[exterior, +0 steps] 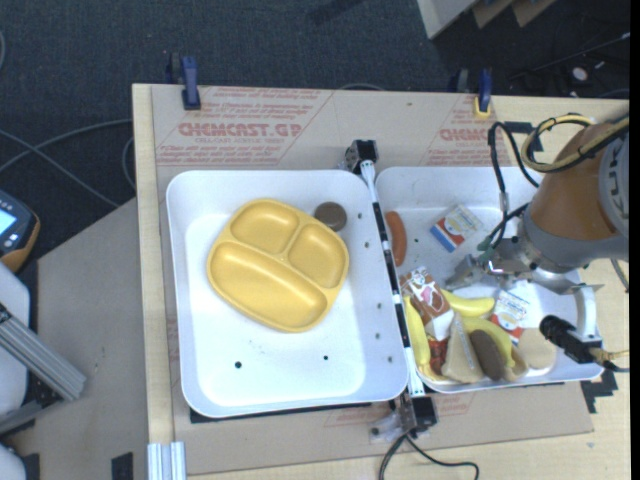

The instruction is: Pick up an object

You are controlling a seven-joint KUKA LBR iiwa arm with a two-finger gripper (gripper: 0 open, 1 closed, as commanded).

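My hand (490, 264) hangs low over the right bin (420, 186), and I cannot tell its state. The banana (466, 304) lies just beneath, toward the bench's front edge, its long axis running across toward the left bin (190, 268)

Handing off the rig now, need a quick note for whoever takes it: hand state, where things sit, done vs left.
Hand: low over the right bin, above the pile of items; finger state unclear from this angle, nothing visibly held.
Right bin: hot dog near the left wall, small blue and white packet, banana, more toy food heaped at the front.
Left bin: yellow divided plate, small brown round piece beside it.
Done: nothing lifted yet.
Left: grasp one object and raise it.
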